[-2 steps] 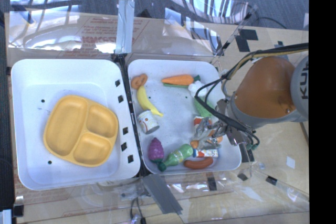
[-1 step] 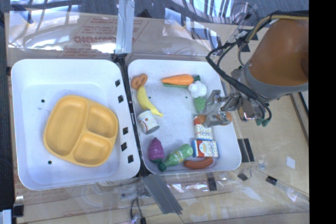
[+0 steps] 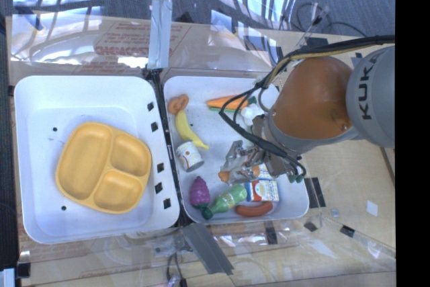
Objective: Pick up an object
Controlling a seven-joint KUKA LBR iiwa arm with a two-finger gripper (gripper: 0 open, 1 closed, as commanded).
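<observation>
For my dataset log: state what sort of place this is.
Probably a robot grasping test bench in a lab: two taped-down white bins, toy food such as a banana, and the KUKA arm's gripper over them.

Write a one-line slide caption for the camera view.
Gripper low in the right bin among toy foods; yellow tray in the left bin.
</observation>
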